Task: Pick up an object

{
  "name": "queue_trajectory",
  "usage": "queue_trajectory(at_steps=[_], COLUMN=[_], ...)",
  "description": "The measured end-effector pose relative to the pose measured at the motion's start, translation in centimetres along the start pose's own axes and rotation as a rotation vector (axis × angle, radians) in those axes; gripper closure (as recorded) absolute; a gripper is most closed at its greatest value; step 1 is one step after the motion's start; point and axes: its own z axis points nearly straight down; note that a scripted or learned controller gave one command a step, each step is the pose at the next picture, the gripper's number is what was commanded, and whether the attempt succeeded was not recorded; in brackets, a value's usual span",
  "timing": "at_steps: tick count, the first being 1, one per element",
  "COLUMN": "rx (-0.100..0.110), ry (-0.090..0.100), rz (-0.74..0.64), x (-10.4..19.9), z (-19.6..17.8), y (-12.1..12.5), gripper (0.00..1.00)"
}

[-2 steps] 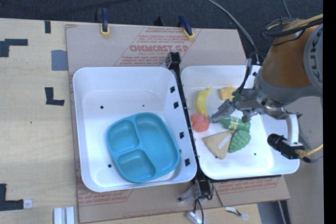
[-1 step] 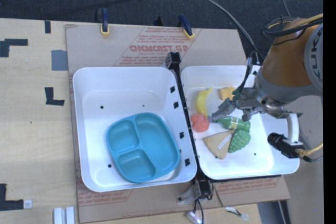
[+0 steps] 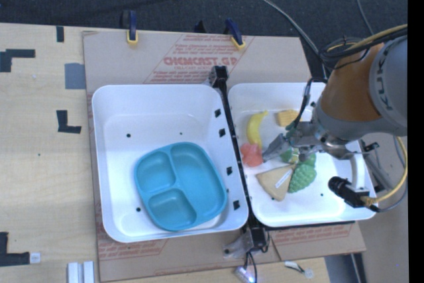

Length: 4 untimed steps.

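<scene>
In the right bin (image 3: pixel 311 212) lie several toy foods: a yellow banana (image 3: pixel 256 126), a small orange-yellow piece (image 3: pixel 287 118), a pink-red round item (image 3: pixel 251 155), a tan wedge (image 3: pixel 274 182) and a bumpy green item (image 3: pixel 303 177). My gripper (image 3: pixel 289 153) hangs low over the middle of this bin, reaching in from the right. It is open, with one finger (image 3: pixel 273 148) pointing left toward the pink-red item and the other just above the bumpy green item. A small green piece (image 3: pixel 289 157) lies between the spread fingers, not clamped.
The left bin (image 3: pixel 112 116) holds a blue divided plate (image 3: pixel 179 185). A black divider clip line (image 3: pixel 228 136) runs between the bins. Cables (image 3: pixel 358 189) hang near the right bin's right wall. Cardboard (image 3: pixel 192 59) lies under both bins.
</scene>
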Motion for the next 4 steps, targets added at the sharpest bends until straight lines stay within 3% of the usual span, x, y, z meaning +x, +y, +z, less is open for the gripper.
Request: queue_trajectory(at_steps=[1, 2, 3, 4], rx=[0.001, -0.011, -0.007, -0.009], ry=[0.0, -0.002, -0.001, -0.001], rz=[0.0, -0.001, -0.001, 0.0], x=[-0.8, -0.8, -0.8, -1.8], z=[5.6, 7.6, 6.7, 1.2], y=[0.3, 0.6, 0.4, 0.4], gripper=[0.0, 0.0, 1.0, 1.0])
